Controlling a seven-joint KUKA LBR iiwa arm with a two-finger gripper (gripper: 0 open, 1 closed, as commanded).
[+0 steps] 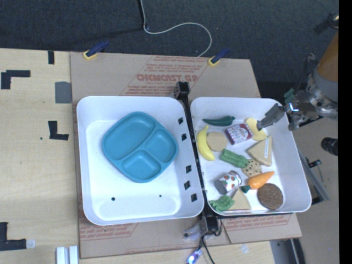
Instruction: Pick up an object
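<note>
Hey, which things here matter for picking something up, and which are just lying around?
For the job:
gripper
right bin
banana
carrot
green pepper
brown cookie

Just lying about:
blue tray
left bin
white cable

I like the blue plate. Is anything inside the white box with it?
Just the blue plate, lying in the left bin. Its three compartments have nothing in them. Bare white floor shows around it. Whatever might be under the plate is covered, so that can't be seen.
</note>
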